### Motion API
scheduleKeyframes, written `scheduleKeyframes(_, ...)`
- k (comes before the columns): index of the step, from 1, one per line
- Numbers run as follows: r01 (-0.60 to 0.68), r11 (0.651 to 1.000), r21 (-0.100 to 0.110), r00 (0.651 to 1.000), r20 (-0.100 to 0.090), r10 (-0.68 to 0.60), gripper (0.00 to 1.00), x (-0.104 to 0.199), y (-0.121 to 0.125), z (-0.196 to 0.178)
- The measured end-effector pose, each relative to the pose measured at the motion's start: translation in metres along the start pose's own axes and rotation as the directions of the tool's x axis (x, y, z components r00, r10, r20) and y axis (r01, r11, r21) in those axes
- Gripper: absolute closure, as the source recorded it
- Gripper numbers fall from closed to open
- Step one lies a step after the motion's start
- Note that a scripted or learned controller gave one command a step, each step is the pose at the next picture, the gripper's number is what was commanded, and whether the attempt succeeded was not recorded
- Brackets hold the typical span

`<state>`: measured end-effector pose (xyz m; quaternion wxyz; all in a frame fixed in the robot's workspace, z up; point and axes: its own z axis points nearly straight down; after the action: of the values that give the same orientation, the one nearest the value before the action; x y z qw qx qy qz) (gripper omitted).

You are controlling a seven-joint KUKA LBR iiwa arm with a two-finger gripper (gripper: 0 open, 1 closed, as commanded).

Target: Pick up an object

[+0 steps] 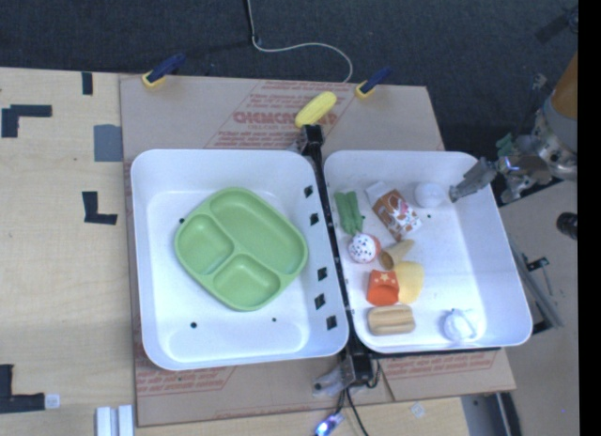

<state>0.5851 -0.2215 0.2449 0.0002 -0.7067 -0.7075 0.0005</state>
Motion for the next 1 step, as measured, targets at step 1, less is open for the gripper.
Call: scheduleKeyframes(1, 0.004, 1.0, 0.015, 1.0, -0.008, -0.004, 0.0, 0.0604, 0.0064, 0.1442)
